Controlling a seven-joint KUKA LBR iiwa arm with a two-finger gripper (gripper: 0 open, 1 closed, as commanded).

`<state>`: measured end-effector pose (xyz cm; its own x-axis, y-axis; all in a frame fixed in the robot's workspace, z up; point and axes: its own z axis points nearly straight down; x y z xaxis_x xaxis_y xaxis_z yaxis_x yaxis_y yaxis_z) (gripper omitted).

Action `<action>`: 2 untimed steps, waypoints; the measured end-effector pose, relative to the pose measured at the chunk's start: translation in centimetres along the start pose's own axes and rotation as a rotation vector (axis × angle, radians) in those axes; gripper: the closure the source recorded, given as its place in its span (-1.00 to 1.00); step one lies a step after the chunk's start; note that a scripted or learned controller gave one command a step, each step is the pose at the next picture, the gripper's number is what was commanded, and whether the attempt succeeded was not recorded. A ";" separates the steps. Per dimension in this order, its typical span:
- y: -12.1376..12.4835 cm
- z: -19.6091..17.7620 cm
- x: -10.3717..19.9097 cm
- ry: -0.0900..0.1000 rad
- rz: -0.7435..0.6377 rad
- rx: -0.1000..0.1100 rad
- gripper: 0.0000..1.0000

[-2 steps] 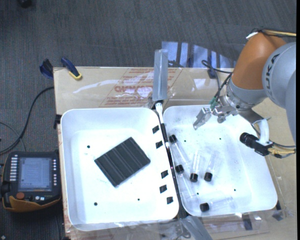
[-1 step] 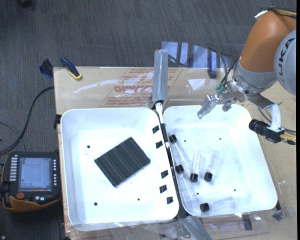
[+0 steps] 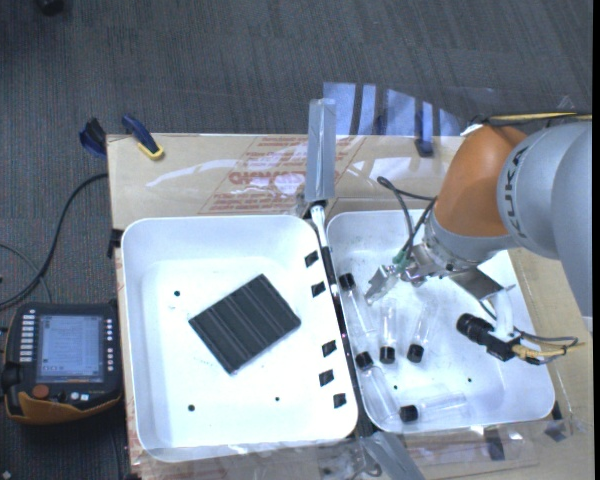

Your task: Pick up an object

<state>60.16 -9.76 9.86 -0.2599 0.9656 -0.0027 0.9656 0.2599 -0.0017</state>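
While gripper [image 3: 392, 275] hangs low in right bin [image 3: 535, 393], above the clear black-capped vials [image 3: 388, 338] lying on its floor, nothing seen between the fingers; opening cannot be judged. No pick made yet. Left: close on a vial, lift. Ribbed dark slab [image 3: 245, 321] sits in left bin [image 3: 140, 258], well apart.

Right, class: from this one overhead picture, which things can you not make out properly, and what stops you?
- Gripper: small and pale against the right bin, so whether it is open or shut is unclear.
- Clear vials: see-through, their outlines fade into the white floor.
- Arm: cut off by the right edge.
- Handheld screen: text too small to read.
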 end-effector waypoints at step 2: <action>4.4 1.0 -0.2 0.000 -0.100 -0.002 -1.00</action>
<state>64.44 -8.80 8.82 -0.3552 0.9348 -0.0021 0.9348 0.3552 0.0000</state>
